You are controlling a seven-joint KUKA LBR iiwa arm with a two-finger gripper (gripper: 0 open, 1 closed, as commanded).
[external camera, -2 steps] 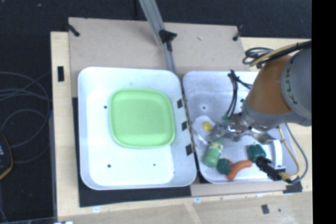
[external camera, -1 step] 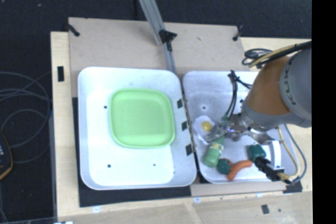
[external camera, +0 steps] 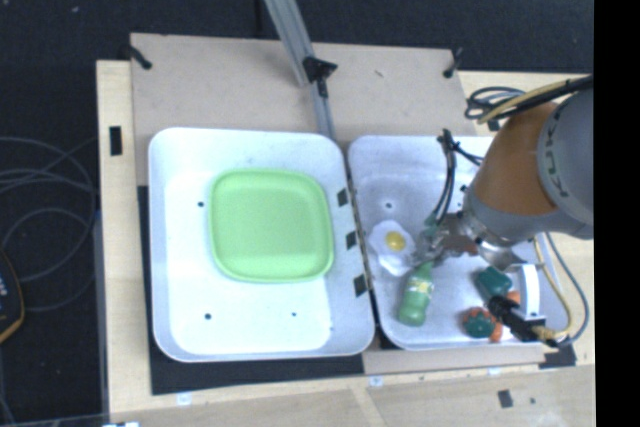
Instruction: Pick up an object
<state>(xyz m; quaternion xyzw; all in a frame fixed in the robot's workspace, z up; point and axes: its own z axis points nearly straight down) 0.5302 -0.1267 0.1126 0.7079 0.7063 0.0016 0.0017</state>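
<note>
**Arm poised over a crowded right bin**

While the grey arm with its orange band reached in over the right bin, its gripper hung low near the middle of that bin, close above a green bottle. Whether the tool was spread or pressed together could not be told, because the wrist and cables hid it from above.

That bottle lay tilted near the bin's front edge, its cap end pointing up toward the gripper. Just beside it, toward the wall shared with the left bin, sat a pale fried-egg toy with a yellow centre. At the front right corner lay a dark teal object and a small orange and green piece, with a white part of the rig close by.

A flat green plate rested in the middle of the left bin, well apart from the arm.

Judging by its look, the bottle was probably light, stiff plastic with a smooth, rounded body that could roll or slip. Taking it across the narrow width of the body, rather than at the cap, seemed the surest hold. Its neighbour, the egg toy, looked thin and flat, hence harder to get fingers under.
</note>
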